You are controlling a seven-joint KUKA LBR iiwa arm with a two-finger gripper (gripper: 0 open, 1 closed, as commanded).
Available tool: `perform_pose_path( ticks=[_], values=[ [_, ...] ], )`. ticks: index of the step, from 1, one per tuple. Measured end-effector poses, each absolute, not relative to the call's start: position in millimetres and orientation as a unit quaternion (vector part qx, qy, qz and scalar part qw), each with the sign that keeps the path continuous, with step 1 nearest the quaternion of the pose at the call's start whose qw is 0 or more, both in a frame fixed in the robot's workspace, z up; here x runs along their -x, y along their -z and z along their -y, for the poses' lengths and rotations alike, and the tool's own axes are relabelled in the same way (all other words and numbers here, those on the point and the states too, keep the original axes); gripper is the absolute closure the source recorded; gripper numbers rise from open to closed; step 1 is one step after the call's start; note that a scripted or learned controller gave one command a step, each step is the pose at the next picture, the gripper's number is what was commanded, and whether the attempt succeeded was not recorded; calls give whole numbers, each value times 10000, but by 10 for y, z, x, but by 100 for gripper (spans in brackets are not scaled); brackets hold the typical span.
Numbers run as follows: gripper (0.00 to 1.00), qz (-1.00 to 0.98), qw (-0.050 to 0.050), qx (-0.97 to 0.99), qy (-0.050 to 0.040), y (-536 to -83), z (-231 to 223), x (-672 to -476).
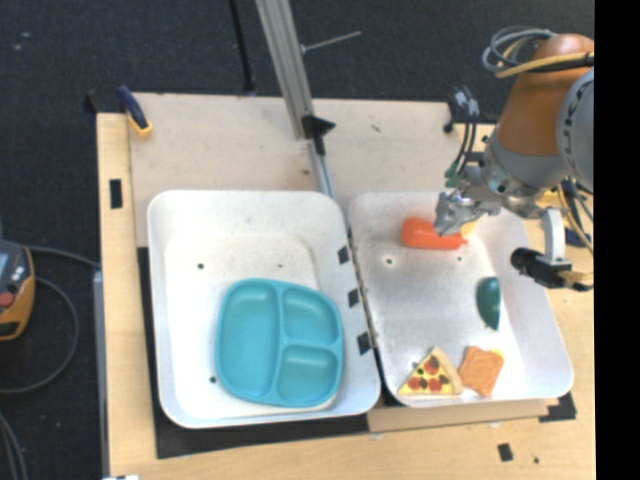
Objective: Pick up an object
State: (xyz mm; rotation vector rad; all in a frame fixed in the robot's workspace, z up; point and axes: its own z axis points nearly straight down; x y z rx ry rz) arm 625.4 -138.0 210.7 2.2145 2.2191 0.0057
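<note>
An orange carrot-like object (424, 234) lies near the back of the right bin (420, 288). My gripper (451, 216) hangs right over its right end, fingers pointing down and touching or nearly touching it. A dark green object (488, 301) lies at the bin's right side. A pizza slice toy (432, 374) and an orange toast-like piece (481, 369) sit at the bin's front edge.
The left bin (190, 238) holds a teal divided plate (280, 342). A metal rail (290, 68) slants up from between the bins at the back. The arm's cables and a black fitting (540, 264) hang over the right bin's right rim.
</note>
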Motion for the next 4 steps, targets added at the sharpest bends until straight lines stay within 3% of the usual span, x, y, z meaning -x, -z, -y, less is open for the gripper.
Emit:
perform_pose_path(
  ticks=[1,4],
  values=[
    [100,-7097,12,-7045,-20,-2277,859,-6203],
    [100,-7104,-7,-7038,-12,-2298,-776,-5746]
  ],
)
